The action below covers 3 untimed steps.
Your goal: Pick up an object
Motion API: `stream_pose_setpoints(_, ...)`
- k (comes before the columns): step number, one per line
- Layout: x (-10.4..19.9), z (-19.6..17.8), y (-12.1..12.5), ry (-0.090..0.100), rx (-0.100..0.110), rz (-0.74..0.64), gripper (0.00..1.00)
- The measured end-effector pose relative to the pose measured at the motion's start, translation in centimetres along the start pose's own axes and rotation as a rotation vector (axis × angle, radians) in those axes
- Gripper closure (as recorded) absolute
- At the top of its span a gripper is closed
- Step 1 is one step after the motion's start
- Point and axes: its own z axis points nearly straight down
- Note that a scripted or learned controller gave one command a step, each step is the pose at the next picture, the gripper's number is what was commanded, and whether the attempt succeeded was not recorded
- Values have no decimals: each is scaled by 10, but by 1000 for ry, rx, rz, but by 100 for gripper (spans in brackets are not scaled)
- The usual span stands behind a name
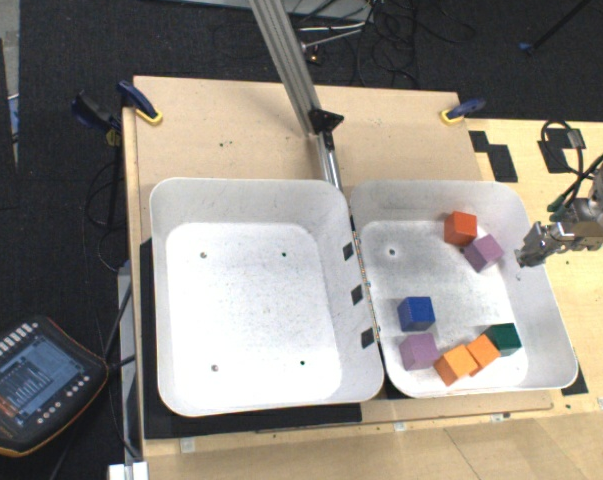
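Your gripper (534,248) hangs over the right bin's (541,313) right rim, near the purple cube (483,252); finger state unclear. Left bin (171,268) offers room.

Six small blocks (461,227) lie in the right bin (541,358) — two orange, two purple, one blue, one green.

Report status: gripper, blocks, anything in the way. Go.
Gripper at right bin's right rim, holding nothing visible. Nearest: purple block, orange block touching it. Four more blocks lower in the bin. Path unobstructed.
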Motion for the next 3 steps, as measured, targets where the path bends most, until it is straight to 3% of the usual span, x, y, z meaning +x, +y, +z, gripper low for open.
stream_pose_setpoints(3, 142, 10, 15, 4, 6, -5, 100)
